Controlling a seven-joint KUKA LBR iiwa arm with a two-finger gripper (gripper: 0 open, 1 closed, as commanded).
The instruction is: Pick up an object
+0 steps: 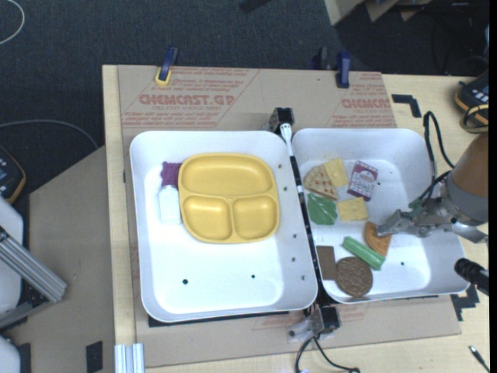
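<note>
The right bin (pixel 411 150) holds several toy foods. Among them are a tan wedge (pixel 319 181), two yellow cheese pieces (pixel 336 171) (pixel 353 210), a red packet (pixel 363 180) and a green leaf piece (pixel 321 208). Nearer the front lie an orange slice (pixel 377 239), a green stick (pixel 363 252), a brown round cookie (pixel 354 276) and a dark brown bar (pixel 326 261). My gripper (pixel 404 222) reaches in from the right, low over the bin, its tip just right of and above the orange slice. Nothing visibly hangs from it.
The left bin (pixel 217 286) holds a yellow divided tray (pixel 229 196), a purple item (pixel 169 172) and a white item (pixel 168 205) at its left. The arm's grey body (pixel 470 189) covers the right bin's right wall. Clamps (pixel 165 67) (pixel 342 68) stand on the board's far edge.
</note>
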